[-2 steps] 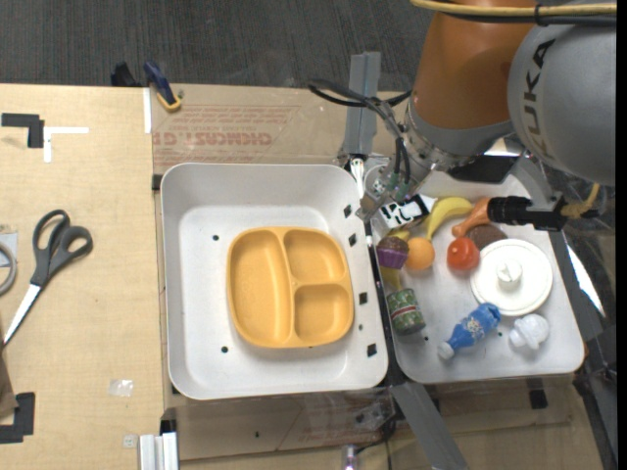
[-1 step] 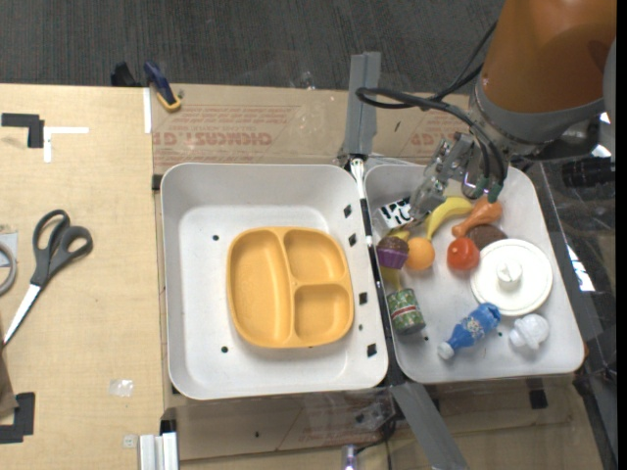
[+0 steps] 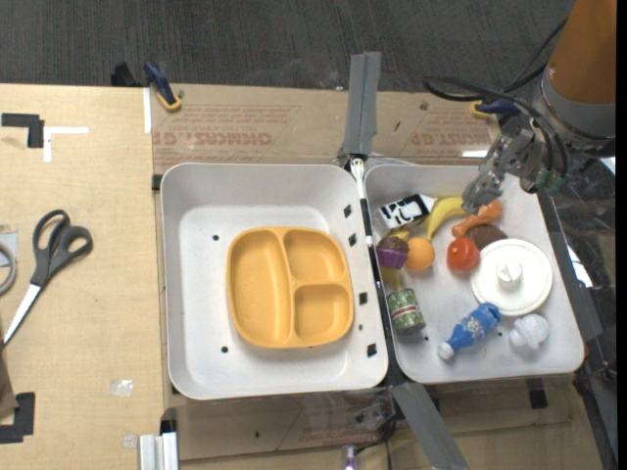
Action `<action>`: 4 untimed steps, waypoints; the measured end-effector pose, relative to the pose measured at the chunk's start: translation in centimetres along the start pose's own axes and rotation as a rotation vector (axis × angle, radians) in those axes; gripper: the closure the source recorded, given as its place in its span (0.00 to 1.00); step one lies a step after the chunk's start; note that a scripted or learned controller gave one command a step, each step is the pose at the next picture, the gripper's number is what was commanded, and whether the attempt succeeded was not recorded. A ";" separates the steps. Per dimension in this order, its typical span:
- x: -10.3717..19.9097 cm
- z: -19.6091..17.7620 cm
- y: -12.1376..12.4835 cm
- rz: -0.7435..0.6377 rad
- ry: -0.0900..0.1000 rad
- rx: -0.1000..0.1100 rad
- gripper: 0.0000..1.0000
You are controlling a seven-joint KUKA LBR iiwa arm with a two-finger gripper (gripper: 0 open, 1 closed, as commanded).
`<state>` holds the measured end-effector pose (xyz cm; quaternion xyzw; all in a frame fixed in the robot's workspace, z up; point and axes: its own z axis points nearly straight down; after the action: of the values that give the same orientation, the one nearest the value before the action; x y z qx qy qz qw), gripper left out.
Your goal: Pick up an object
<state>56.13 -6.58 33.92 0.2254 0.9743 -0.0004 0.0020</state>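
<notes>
My gripper (image 3: 477, 200) hangs over the far right part of the right bin (image 3: 563, 360), with the arm coming in from the upper right. Its tip is just above an orange and brown toy (image 3: 480, 223) and beside a yellow banana (image 3: 446, 213). Nothing shows held in it. Near these lie a red tomato (image 3: 462, 254), an orange ball (image 3: 419, 253) and a purple piece (image 3: 392, 252). Closer to the front are a white round lid (image 3: 511, 274), a blue bottle (image 3: 470, 329), a green can (image 3: 404, 310) and a small white object (image 3: 529, 333).
The left bin (image 3: 186, 262) holds a yellow divided plate (image 3: 291, 287). A black and white card (image 3: 405, 209) lies at the right bin's far left corner. Scissors (image 3: 44, 253) rest on the wooden bench at the left. A grey bar (image 3: 362, 96) stands behind the bins.
</notes>
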 end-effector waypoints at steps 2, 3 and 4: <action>4.8 2.4 -7.5 -0.063 0.003 0.000 1.00; 4.7 1.5 -7.5 -0.064 0.000 0.000 1.00; 4.5 0.6 -7.4 -0.065 -0.003 0.000 1.00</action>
<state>48.84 -11.28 33.33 0.1937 0.9811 -0.0007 0.0035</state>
